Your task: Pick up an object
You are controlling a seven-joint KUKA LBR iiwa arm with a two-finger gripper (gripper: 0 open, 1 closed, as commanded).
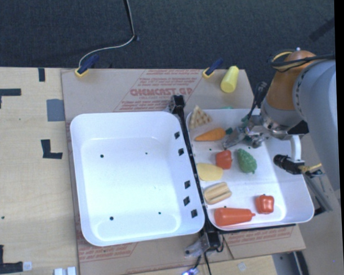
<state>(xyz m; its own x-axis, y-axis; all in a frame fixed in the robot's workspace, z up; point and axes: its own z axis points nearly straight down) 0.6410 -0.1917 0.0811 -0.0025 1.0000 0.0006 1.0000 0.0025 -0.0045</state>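
The right bin (286, 183) holds several toy foods. A tan wedge (199, 116) lies at its far left corner, with an orange carrot (210, 135) just in front of it. Nearer lie a small red piece (223, 159), a green vegetable (247, 161), a yellow piece (209, 171), a hot dog bun (217, 192), a long red-orange pepper (233, 216) and a red bell pepper (265, 203). My gripper (239, 137) hangs low over the bin's far half. It is just right of the carrot's tip and above the small red piece and the green vegetable.
The left bin (83, 165) stands beside the right one, with a black divider clip strip (187, 162) between them. A yellow cylinder (229, 79) lies on the cardboard behind the right bin. The grey and orange arm (305, 90) fills the right side.
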